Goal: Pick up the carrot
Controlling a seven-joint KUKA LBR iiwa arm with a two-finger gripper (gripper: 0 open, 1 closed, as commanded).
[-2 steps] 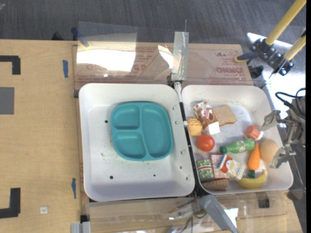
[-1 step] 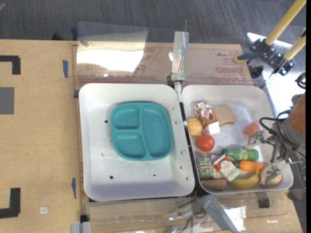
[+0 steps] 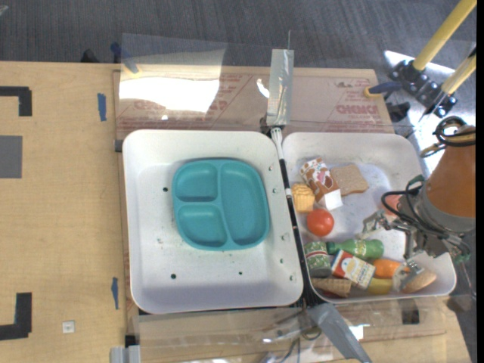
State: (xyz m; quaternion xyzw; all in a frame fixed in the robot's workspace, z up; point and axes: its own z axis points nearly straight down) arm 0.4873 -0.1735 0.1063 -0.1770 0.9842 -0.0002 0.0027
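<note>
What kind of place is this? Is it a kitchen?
Probably not a kitchen: it looks like a robot test bench. A robot arm reaches over two white bins, one holding toy food such as a tomato, the other a teal divided plate.

A dark grey carpeted floor (image 3: 227, 6) is seen beyond the far edge of the bench. The bench top (image 3: 53, 203) is made of pale wood, marked with black tape corners (image 3: 19, 100) and short blue tape strips (image 3: 101, 106). Bright glare is thrown across a clear plastic sheet (image 3: 170, 89) laid over brown cardboard (image 3: 333, 100).
</note>
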